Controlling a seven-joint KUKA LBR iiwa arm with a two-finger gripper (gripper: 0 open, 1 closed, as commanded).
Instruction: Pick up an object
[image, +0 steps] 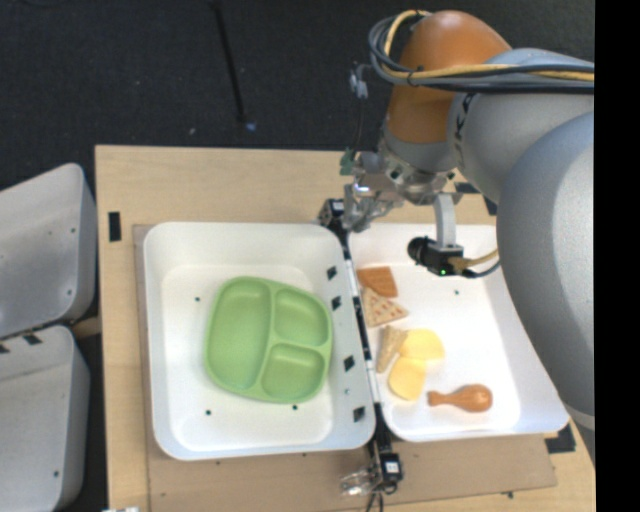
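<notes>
Gripper (362, 205) above right bin's (500, 330) far-left corner; finger state impossible to tell. Orange cracker (378, 281) just nearward of it, long axis along the divider.

Dark floor (150, 70) — wooden bench (120, 300)

Objects in right bin (520, 395), clustered along its left wall:

- Orange cracker (378, 280): flat, squarish, lying nearest the bin's far end.
- Tan wedge (382, 311): triangular, flat, just below the orange cracker and touching it.
- Pale slice (389, 347): narrow, beige, tilted, beside the wall and against the yellow pieces.
- Two yellow pieces (414, 362): rounded, soft-looking, one overlapping the other.
- Drumstick (462, 399): brown, lying flat, bulb end to the right, thin end pointing at the lower yellow piece.
</notes>
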